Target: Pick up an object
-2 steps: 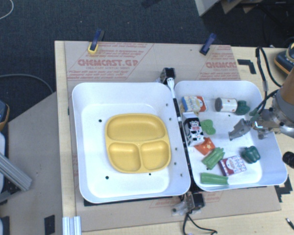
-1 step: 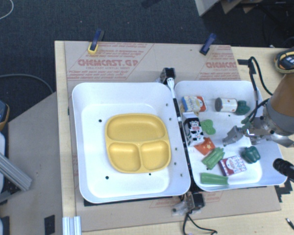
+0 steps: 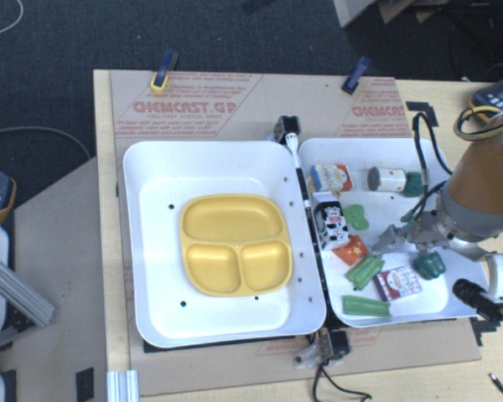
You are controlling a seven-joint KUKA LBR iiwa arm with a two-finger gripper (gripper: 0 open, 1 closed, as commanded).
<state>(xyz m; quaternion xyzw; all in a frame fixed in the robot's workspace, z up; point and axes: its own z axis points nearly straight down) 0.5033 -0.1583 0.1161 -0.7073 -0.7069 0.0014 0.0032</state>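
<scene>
The right bin (image 3: 386,151) holds several small items. Among them are a white bottle with a green cap (image 3: 391,179), a small orange and white carton (image 3: 329,177), a black and white box (image 3: 331,222), an orange packet (image 3: 350,249), a green pickle-like piece (image 3: 365,271), a red packet (image 3: 398,283), a long green piece (image 3: 366,306) and a teal round thing (image 3: 428,265). My gripper (image 3: 396,239) hangs low over the middle of this bin, just right of the orange packet and above the red packet. Nothing is visibly held.
The left bin (image 3: 147,224) bears a yellow divided plate (image 3: 235,244). The grey arm with its orange band (image 3: 486,170) covers the right bin's right side. Black cables (image 3: 425,145) run along the right bin's back. Clamps (image 3: 162,72) hold the board's back edge.
</scene>
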